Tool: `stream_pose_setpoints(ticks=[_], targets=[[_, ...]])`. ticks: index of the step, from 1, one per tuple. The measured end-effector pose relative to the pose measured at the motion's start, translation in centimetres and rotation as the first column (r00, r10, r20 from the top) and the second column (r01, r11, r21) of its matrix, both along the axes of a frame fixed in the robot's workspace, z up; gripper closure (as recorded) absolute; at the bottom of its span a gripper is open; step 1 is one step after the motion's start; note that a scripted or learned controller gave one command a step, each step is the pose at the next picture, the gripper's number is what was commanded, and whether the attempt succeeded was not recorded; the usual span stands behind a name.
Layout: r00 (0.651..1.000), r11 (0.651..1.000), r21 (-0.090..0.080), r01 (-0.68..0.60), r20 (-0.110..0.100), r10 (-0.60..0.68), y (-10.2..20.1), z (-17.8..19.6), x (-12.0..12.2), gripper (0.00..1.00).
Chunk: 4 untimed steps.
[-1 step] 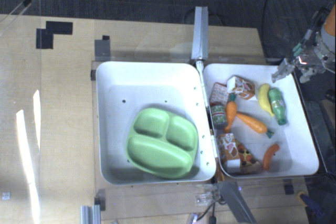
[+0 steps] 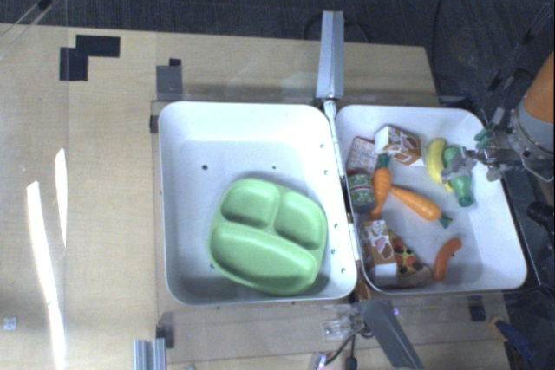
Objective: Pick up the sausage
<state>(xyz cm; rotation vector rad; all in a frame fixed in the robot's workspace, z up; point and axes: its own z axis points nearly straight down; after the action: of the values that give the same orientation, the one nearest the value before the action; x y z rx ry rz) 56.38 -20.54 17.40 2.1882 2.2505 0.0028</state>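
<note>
The sausage, a short reddish-orange link, lies tilted near the front right of the right bin. My gripper reaches in from the right over the bin's far right part, by a yellow banana and a green vegetable. It is well behind the sausage and apart from it. Nothing shows as held.
The right bin also holds two carrots, a small carton, a dark can and flat food packets. The left bin holds a green divided plate. A metal post stands behind the bins.
</note>
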Motion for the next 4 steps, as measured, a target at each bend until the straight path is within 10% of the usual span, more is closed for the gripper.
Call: stream_pose_setpoints(ticks=[1,2,3,4], targets=[[1.0,1.0,0.0,-0.011,-0.001,0.011,0.0,-4.0,-6.4,0.0],[0.993,0.993,-0.001,-0.117,0.006,0.117,0.0,-8.6,-7.3,0.0],[0.993,0.993,-0.003,-0.116,0.013,0.116,0.0,-7.5,-7.0,1.0],[0.993,0.993,-0.003,-0.116,0.013,0.116,0.0,-7.5,-7.0,0.0]])
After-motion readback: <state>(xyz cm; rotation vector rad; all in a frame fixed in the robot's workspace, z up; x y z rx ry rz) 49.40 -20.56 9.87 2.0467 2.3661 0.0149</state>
